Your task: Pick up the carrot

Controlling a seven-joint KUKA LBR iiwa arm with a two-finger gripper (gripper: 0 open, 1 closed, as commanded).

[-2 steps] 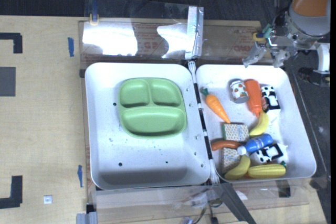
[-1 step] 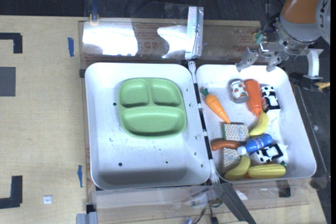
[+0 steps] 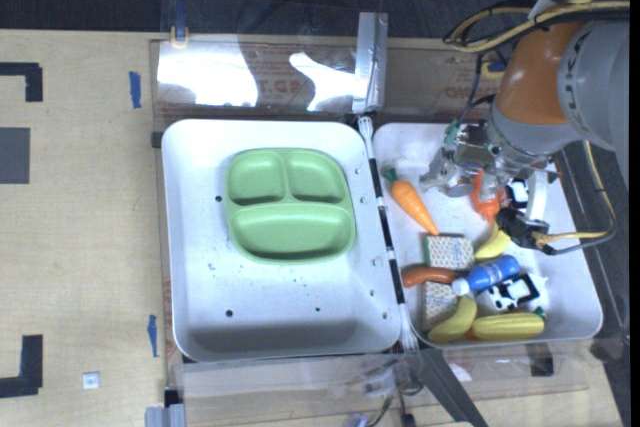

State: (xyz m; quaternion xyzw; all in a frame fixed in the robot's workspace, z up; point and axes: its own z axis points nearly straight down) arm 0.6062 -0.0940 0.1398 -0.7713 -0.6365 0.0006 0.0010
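Over the right bin [image 3: 585, 310] the grey arm [image 3: 590, 80] reaches in from the right edge, its orange band [image 3: 535, 85] turned toward the camera and the wrist bent downward so that the gripper [image 3: 462, 167] hangs above the bin's upper half. Whether its fingers stand apart or together cannot be told from this angle; nothing shows between them. Just left of the gripper, near the bin's left wall, lies the carrot [image 3: 412, 202], orange with a small green top pointing up and left, its tip slanting down and right; it is near the gripper but apart from it. Lower in the same bin sit a speckled square sponge-like block [image 3: 447, 250], a red and orange chilli-shaped toy [image 3: 432, 275], a blue bottle [image 3: 492, 275], a black-and-white piece [image 3: 518, 293], and yellow banana-like toys [image 3: 505, 325] along the bottom wall. Beside it, the left bin [image 3: 190, 245] holds a green divided plate [image 3: 290, 203] with three compartments, lying flat toward the upper middle.
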